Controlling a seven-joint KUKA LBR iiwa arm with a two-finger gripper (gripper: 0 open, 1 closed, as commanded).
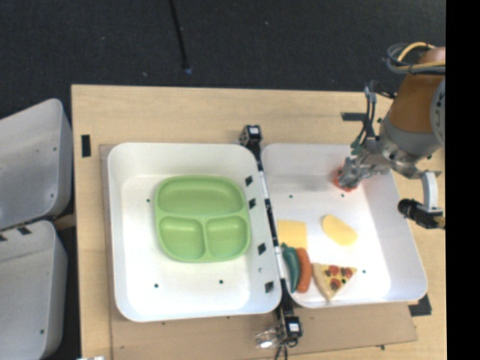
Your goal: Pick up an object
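Roughly, the claw [351,175] sits low over a small red object [346,185] at the right bin's [390,201] far side, finger state unclear; it looks light, rigid, best pinched across its middle.

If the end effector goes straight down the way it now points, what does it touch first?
Most likely the small red object right under the end effector, near the back of the right bin. Whether they already touch, I cannot tell; depth is unclear from this slanted view.
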